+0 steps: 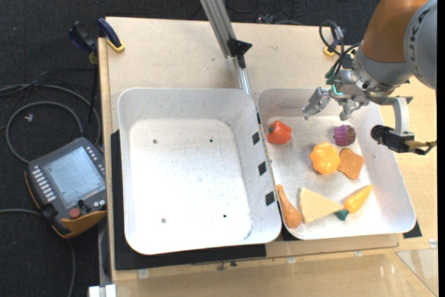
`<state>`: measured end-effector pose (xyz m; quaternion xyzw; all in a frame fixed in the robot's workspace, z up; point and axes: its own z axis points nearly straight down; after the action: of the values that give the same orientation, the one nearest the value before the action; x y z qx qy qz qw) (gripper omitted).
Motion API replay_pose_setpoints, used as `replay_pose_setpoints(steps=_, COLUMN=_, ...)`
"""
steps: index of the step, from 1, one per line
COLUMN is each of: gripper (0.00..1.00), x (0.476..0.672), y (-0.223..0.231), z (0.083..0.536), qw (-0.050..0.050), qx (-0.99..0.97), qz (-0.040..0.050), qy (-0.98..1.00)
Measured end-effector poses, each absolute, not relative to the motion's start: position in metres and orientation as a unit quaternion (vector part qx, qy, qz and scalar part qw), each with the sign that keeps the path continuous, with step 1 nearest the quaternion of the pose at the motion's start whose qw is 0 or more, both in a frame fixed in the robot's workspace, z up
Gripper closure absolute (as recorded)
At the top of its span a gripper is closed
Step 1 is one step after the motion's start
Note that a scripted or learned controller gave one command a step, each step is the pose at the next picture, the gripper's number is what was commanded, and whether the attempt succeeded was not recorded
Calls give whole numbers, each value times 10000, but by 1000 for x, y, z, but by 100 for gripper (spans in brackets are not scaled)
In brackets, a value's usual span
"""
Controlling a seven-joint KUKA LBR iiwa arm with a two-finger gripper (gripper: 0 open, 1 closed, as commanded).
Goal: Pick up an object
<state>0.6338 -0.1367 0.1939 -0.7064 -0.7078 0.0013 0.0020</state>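
My gripper (pixel 331 106) hangs over the back of the right bin (pixel 403 202), fingers spread open with nothing between them. Just below it lies a small purple item (pixel 343 135). A red pepper (pixel 279 133) sits to the left, near the bin's inner wall. Toward the middle are a yellow pepper (pixel 325 158) and an orange chunk (pixel 351 164), touching each other. Along the front lie a pale cheese wedge (pixel 318 205), a carrot (pixel 290 208) against the left wall, and an orange piece with a green tip (pixel 357 199).
The left bin (pixel 132 149) sits beside the right one. A metal pole (pixel 212 0) slants down to the gap between the bins at the back. A teach pendant (pixel 66 181) and cables lie left of the bench.
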Motion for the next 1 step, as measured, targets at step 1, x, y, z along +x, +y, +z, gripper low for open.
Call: replay_pose_setpoints(steps=1, gripper=0, x=635, y=-137, z=197, qw=0, qx=-7060, qz=2, qy=-7082)
